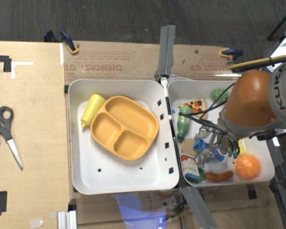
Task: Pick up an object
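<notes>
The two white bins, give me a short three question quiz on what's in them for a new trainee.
1. True or false: the yellow divided tray lies in the left bin.
2. Which bin is the gripper over: A left, B right?
3. Fill in: the yellow bottle lies beside the tray's ___ side.

Key: 1 true. 2 B, the right bin, near the orange and the sausage. 3 left.

A single fixed camera looked down at a slant from above the pale wooden desk (28, 128), near enough to frame both shallow white plastic bins (80, 175) side by side, with dark carpeted floor (109, 8) beyond.
</notes>
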`<state>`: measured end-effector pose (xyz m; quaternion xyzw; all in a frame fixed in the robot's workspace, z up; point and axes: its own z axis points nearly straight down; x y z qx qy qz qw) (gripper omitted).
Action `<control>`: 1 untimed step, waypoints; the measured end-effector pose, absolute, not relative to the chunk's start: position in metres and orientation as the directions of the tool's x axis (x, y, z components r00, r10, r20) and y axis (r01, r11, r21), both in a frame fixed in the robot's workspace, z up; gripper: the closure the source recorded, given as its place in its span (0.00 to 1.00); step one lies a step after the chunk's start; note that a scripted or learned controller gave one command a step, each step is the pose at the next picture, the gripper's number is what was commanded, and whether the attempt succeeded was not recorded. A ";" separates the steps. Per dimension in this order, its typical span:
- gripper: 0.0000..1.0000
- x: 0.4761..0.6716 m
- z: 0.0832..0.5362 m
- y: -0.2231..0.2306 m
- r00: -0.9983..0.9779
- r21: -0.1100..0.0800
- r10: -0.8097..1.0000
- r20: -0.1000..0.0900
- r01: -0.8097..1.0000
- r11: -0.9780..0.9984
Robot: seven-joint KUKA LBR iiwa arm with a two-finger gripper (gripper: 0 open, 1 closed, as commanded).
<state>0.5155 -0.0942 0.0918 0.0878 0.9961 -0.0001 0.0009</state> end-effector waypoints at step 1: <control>0.00 0.530 0.092 -0.097 -1.000 -0.001 0.030 -0.004 0.030 1.000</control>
